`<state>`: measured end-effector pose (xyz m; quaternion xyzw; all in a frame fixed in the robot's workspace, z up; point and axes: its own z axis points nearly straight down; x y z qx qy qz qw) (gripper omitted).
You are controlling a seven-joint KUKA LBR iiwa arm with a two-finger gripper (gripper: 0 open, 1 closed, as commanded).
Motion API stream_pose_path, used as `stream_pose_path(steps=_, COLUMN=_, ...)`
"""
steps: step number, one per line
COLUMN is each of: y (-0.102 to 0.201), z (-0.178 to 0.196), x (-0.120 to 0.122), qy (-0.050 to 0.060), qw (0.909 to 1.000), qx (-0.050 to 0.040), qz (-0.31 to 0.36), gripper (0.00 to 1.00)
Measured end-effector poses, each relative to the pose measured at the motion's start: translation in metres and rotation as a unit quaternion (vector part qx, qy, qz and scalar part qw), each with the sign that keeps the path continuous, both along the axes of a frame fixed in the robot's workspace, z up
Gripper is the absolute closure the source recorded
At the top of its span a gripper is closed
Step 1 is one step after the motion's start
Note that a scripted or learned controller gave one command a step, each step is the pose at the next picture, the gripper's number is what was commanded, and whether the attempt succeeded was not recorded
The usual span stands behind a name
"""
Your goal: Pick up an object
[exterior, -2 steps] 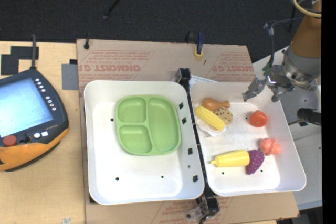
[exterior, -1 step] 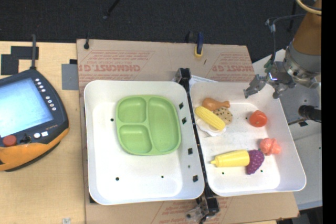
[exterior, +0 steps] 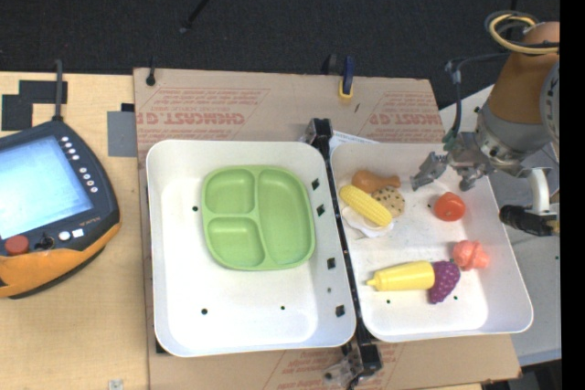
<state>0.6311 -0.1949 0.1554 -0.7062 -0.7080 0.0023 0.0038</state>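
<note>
- The gripper (exterior: 450, 170) hangs over the upper right part of the right bin (exterior: 512, 310), its two fingers spread apart with nothing between them
- A red tomato (exterior: 449, 206) lies just below the fingers, apart from them
- Corn (exterior: 366, 205), a cookie (exterior: 390, 199) and a brown bun (exterior: 373, 181) cluster at the bin's upper left
- A yellow bottle (exterior: 402, 277) touches purple grapes (exterior: 444, 279); a pink item (exterior: 470, 254) sits beside them
- A green divided plate (exterior: 257, 218) rests in the left bin (exterior: 174, 288)
</note>
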Motion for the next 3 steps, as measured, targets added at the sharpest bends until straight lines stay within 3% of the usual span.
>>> stream_pose_path(steps=2, y=0.009, z=-0.066, x=0.003, qy=-0.005, qw=1.0000, qx=-0.0012, qz=0.002, gripper=0.00)
stream_pose_path(steps=3, y=0.009, z=-0.053, x=0.004, qy=-0.006, qw=1.0000, qx=-0.0005, qz=0.003, gripper=1.00)
